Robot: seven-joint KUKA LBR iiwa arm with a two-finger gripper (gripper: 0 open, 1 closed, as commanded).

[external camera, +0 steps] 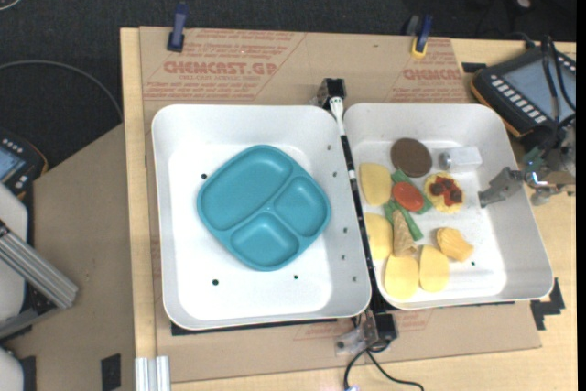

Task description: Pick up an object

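Left bin (pixel 174 197): one teal divided plate (pixel 264 206), three compartments, sits about centre, turned at an angle to the bin walls. Nothing else in it that I can make out.

Right bin (pixel 522 252), touching the left one along the middle seam: holds the toy food, all bunched in its left and middle part.
- yellow slices (pixel 374 183) down the left wall and along the near edge
- brown disc (pixel 411 157) at the far end
- red tomato piece (pixel 408 196) just below the disc, with a green piece (pixel 403 217) touching it
- small yellow round with red bits (pixel 446 190) right of the tomato
- orange chunk (pixel 453 243) nearer the front

Gripper (pixel 517 180): probably the grey part at the right bin's right wall, well apart from the food pile. View is too small there, so can't tell whether it is open or closed. No food between it.
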